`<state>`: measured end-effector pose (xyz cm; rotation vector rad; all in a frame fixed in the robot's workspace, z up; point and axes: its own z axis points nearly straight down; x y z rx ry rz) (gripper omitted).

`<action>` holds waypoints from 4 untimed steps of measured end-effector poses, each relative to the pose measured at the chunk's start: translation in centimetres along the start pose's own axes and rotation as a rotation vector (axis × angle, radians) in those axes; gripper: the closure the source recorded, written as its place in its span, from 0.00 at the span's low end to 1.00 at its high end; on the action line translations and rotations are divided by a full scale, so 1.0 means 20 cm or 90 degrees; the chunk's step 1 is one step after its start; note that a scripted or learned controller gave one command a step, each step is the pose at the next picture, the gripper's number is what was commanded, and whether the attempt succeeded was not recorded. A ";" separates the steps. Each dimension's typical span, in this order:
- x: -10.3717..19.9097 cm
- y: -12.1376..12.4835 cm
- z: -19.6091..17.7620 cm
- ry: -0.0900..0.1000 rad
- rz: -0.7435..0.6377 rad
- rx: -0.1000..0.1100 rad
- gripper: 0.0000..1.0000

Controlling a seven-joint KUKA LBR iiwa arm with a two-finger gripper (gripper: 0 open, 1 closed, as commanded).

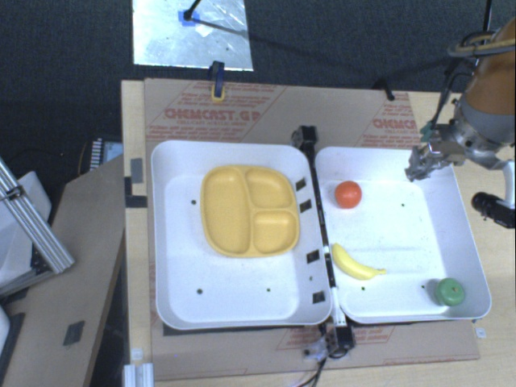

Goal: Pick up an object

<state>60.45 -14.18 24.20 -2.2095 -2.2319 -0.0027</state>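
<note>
Gripper (421, 168) hovers over right bin's (451, 216) far edge, finger state unclear, holding nothing visible. Best bet: drop straight onto tomato (347, 194), centred, then close.

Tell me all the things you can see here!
plate: 1, yellow, three sections, in the left bin
tomato: 1, red-orange, right bin, far left part
banana: 1, yellow, right bin, near its left wall
green fruit: 1, green, right bin, near right corner
left bin: 1, white
right bin: 1, white
foil sheet: 1, silver, beyond the bench
arm: 1, grey and orange, at right
tool: 1, grey, over the right bin's far edge
</note>
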 end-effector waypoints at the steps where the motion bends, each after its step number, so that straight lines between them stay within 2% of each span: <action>1: 0.25 -0.03 0.06 0.000 0.001 0.000 1.00; 2: 0.52 -0.10 0.05 0.000 0.000 0.000 1.00; 3: 0.82 -0.10 0.02 0.001 -0.001 -0.001 1.00; 4: 1.11 -0.13 0.08 0.001 0.000 0.001 1.00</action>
